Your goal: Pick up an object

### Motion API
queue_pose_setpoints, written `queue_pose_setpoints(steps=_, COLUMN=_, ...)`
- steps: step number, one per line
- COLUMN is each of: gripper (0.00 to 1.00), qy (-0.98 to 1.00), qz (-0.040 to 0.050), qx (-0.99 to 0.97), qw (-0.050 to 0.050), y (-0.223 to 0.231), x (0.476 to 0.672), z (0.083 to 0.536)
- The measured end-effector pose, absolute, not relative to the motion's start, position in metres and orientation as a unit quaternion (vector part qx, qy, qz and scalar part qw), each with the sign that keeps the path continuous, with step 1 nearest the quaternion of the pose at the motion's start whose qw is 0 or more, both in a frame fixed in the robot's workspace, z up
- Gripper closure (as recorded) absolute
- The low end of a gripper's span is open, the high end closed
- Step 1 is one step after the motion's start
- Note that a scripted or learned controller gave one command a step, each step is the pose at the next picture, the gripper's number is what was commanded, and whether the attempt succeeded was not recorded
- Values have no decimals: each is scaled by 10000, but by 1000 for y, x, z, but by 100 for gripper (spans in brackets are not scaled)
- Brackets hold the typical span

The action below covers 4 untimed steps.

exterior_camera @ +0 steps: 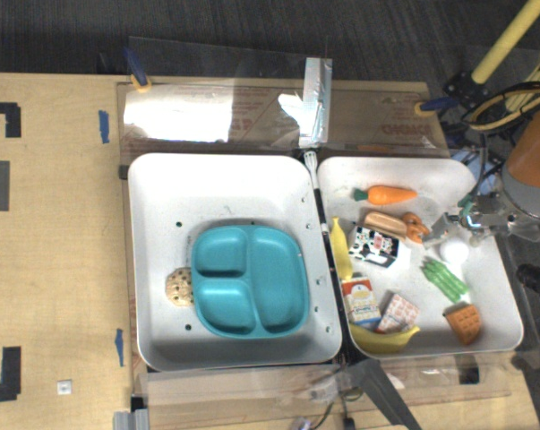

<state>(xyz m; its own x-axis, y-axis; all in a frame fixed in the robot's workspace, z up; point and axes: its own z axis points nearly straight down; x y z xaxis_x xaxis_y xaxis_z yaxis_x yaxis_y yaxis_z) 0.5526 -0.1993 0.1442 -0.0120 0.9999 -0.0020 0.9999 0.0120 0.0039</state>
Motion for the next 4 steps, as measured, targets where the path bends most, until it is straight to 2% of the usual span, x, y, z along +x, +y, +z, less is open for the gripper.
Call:
queue_pose_setpoints(steps=1, gripper=0, qy=7520, qz=12, qx=6591, qw=16, y=-197, x=480, z=87)
queue_pose_setpoints(steps=2, gripper=0, qy=6716, qz=10, qx=7409, qw=24, y=-224, x=481, z=187)
queue_pose_setpoints(steps=3, gripper=0, qy=6184, qz=58, qx=7858, qw=-39, y=-204, x=484, z=97)
queue_pose_setpoints(steps=4, gripper=0, qy=6667, qz=54, qx=7453, qw=-33, y=-203, x=513, z=89)
